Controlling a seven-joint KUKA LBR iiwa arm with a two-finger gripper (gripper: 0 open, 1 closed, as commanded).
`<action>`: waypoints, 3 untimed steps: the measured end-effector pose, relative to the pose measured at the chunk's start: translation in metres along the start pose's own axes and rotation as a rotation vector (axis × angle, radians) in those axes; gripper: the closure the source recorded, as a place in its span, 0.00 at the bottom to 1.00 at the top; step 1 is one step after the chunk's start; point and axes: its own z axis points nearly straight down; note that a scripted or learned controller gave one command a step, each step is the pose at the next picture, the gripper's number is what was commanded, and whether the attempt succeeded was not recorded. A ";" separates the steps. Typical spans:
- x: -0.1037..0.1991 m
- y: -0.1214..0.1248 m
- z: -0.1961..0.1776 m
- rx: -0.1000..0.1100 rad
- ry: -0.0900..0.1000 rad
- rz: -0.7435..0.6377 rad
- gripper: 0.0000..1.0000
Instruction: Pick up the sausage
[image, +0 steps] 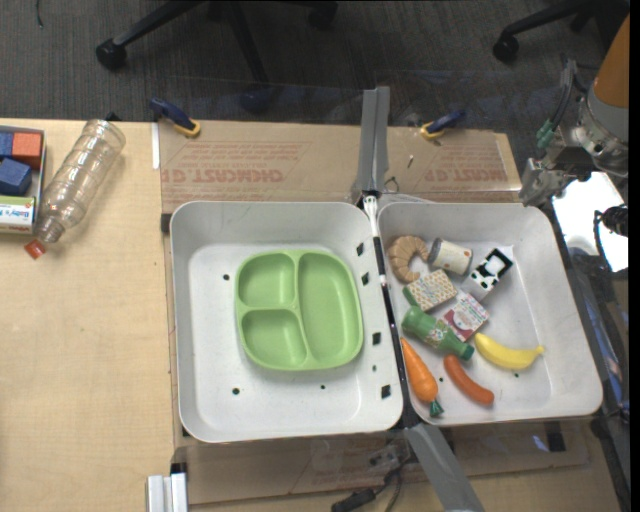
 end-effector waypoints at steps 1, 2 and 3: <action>0.044 0.002 -0.100 -0.003 0.000 0.030 1.00; 0.106 0.002 -0.165 -0.002 0.000 0.023 1.00; 0.177 -0.001 -0.046 -0.001 0.001 -0.478 1.00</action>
